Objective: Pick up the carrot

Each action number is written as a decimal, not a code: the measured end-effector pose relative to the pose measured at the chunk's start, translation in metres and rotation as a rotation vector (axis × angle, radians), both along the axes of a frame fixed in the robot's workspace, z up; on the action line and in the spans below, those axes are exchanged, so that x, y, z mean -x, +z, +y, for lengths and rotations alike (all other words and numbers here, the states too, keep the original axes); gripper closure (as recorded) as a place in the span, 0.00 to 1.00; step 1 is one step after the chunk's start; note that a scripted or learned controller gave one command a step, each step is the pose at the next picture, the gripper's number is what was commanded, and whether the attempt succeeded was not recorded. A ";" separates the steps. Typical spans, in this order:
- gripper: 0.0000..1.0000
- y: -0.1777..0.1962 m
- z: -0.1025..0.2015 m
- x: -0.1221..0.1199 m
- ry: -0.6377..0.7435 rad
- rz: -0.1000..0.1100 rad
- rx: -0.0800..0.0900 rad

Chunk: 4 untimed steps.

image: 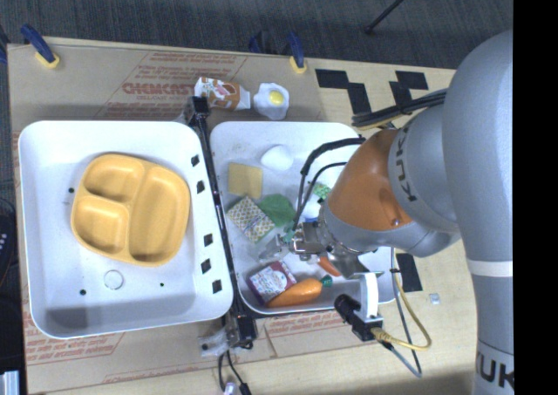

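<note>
**Crowded corner threatens the grab**

The carrot (297,293) lies at the lower edge of the right bin (228,142), touching a red packet (271,280). The gripper (307,245) hangs just above it; how its jaws stand I cannot tell. It may well catch the packet instead.

Well to the left of the gripper (307,249), the left bin (39,210) holds a yellow divided plate (129,207) lying flat near its middle. The right bin (240,136) surrounds the gripper. Just left of the gripper sit a green item (277,208) and a patterned packet (250,218), with a yellow block (245,180) beyond them and a white round piece (277,158) farther up. A red packet (270,281) lies just below-left of the gripper. Above the bins, on the tabletop (157,79), rest a small brown-and-white carton (219,92) and a white-and-yellow egg-like toy (272,100). 2 blue clamps (39,44) grip the far edge.
</note>
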<state>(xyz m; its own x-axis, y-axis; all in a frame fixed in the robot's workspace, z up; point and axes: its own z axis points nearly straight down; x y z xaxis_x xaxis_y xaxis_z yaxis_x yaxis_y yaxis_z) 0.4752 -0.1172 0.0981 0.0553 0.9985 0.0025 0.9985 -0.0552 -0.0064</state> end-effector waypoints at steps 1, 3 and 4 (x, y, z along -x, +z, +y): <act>0.00 0.032 0.024 -0.051 -0.148 -0.001 0.002; 0.00 -0.005 0.009 -0.180 -0.251 0.001 0.003; 0.00 0.001 0.026 -0.181 -0.335 0.001 0.003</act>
